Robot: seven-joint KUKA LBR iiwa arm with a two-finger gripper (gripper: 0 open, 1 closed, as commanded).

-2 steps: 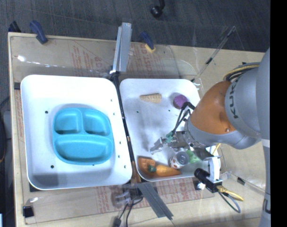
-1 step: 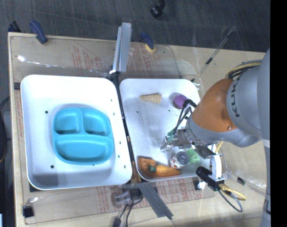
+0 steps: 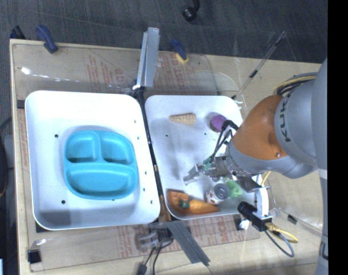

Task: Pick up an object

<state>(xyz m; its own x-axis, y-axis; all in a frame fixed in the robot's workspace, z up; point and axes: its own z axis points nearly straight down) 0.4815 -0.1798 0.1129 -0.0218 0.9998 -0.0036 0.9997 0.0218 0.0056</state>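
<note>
The right bin (image 3: 162, 136) holds several small objects. A tan bread-like piece (image 3: 182, 118) lies near its far wall, with a purple object (image 3: 218, 121) beside it. An orange carrot (image 3: 192, 204) rests along the near wall. Right of the carrot sit a small round can-like item (image 3: 219, 192) and a green object (image 3: 235, 188). My gripper (image 3: 200, 171) hangs low over the bin's middle right, just above and left of the can-like item and apart from the carrot. The wrist hides part of the green object. I see nothing held.
The left bin (image 3: 42, 107) carries a blue divided plate (image 3: 99, 164). A metal bar (image 3: 147, 59) stands at the far seam between the bins. Blue clamps (image 3: 46, 38) grip the bench's far edge. Cables (image 3: 282, 236) trail off the near right corner.
</note>
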